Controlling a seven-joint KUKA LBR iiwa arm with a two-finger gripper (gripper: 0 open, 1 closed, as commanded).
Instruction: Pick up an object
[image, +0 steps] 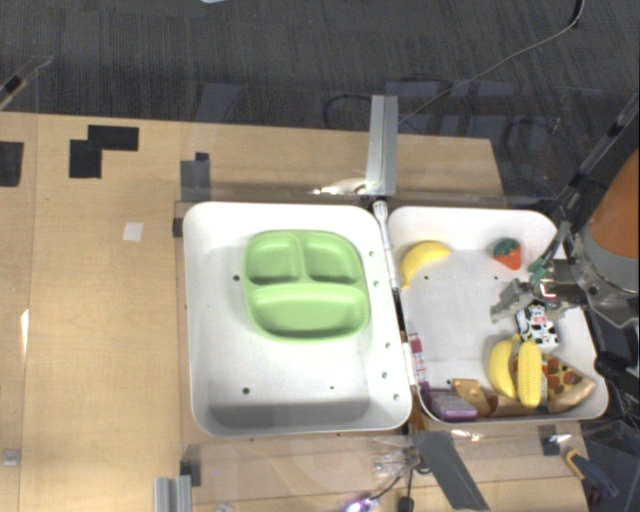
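Both bins (210, 300) white. Left one: light green tray (303, 283). Right one: yellow lemon (424, 258), red strawberry (508, 253) with green top, yellow banana (501, 367), yellow corn (529, 374), black-and-white cow-patterned toy (537, 325), purple box (455, 407), tan pizza slice (570, 385) with red dots. Worktop (90, 330) light wood with black patches. Arm (612, 235) grey, orange band.

black-and-white toy cow (537, 326) upright in right bin (450, 330), above banana (501, 367).
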